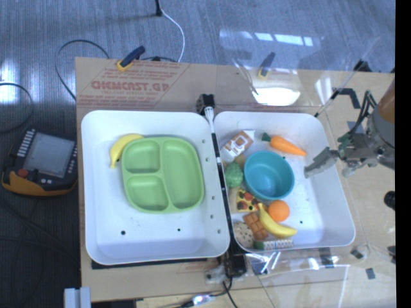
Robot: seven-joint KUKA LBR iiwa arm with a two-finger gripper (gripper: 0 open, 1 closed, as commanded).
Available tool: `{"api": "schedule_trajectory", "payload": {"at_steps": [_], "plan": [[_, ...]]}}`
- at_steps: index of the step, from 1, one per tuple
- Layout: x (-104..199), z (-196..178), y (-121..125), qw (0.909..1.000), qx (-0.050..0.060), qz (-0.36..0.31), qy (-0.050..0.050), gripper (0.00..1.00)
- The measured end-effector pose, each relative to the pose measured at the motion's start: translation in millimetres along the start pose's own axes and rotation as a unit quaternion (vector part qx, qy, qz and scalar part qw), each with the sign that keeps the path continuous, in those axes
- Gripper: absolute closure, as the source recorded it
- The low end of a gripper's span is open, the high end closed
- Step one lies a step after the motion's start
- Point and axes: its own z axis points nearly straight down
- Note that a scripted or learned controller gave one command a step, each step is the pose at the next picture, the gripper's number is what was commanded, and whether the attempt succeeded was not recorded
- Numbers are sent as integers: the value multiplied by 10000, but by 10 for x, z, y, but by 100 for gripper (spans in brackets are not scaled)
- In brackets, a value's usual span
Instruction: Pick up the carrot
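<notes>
**Inspector:** Start with the near edge of the right bin [334, 226].

**Assistant:** At the near wall lies a banana [277, 224], with an orange [279, 209] touching it on the far side. To their left are a pizza slice [244, 199] and a cookie [242, 232].

**Inspector:** Mid-bin?

**Assistant:** A blue bowl [268, 174] sits upright, with a green broccoli piece [234, 174] just beside its left rim.

**Inspector:** The carrot?

**Assistant:** The carrot [286, 146] lies on the bin floor behind the bowl, near the far wall, its green top to the left and its tip pointing right. Nothing touches it.

**Inspector:** Gripper?

**Assistant:** The gripper [319, 164] hangs over the bin's right side, right of the bowl and apart from the carrot. Whether the fingers are parted or closed I cannot tell; no object is seen between them.

**Inspector:** Left bin [103, 236]?

**Assistant:** A green divided plate [162, 172] sits centred, with a second banana [122, 146] at its far-left corner.
</notes>
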Motion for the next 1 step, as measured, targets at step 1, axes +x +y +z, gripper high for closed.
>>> {"api": "schedule_trajectory", "payload": {"at_steps": [1], "plan": [[322,1877,-57,9983,-57,-579,-2,0]]}}
